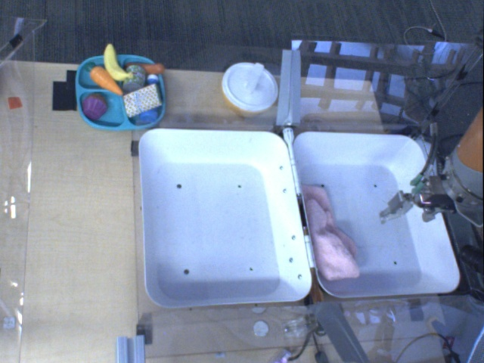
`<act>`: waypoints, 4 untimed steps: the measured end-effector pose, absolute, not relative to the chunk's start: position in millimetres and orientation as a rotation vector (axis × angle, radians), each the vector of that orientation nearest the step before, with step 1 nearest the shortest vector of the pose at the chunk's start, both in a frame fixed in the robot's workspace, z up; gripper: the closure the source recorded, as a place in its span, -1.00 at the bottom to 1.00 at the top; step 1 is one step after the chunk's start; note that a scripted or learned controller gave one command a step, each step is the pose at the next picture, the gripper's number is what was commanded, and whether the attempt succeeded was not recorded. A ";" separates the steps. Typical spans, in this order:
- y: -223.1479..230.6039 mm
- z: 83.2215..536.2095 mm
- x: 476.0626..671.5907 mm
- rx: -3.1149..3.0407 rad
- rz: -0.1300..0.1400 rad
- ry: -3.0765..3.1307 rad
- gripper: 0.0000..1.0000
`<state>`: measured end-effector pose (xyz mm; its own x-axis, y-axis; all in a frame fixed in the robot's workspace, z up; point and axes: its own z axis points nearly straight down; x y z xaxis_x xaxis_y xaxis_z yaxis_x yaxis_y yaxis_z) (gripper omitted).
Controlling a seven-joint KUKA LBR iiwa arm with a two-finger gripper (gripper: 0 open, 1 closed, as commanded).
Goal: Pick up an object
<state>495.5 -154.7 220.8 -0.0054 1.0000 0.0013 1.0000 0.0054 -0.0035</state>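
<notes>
No legible text, seemingly

bright, even overhead light | soft shadows | slight blur overall

From my remote station I read the pink cloth as soft, matt, rumpled fabric. The right bin holding it is smooth white plastic with a slight sheen; the left bin beside it has the same finish. The counter left of that bin looks like pale matt wood. The pincer, right of the cloth, shows dull grey metal.
</notes>
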 end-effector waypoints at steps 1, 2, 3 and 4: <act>-100.0 99.8 500.3 -1.919 0.000 -2.485 -1.00; -99.5 108.7 500.9 -1.918 -0.001 -2.485 1.00; -100.0 108.8 500.9 -1.918 0.000 -2.485 -1.00; -101.1 91.5 506.0 -1.956 -0.012 -2.470 -1.00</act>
<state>506.0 -101.1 91.5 -0.2292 0.9734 -0.0027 0.9733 0.2292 0.0117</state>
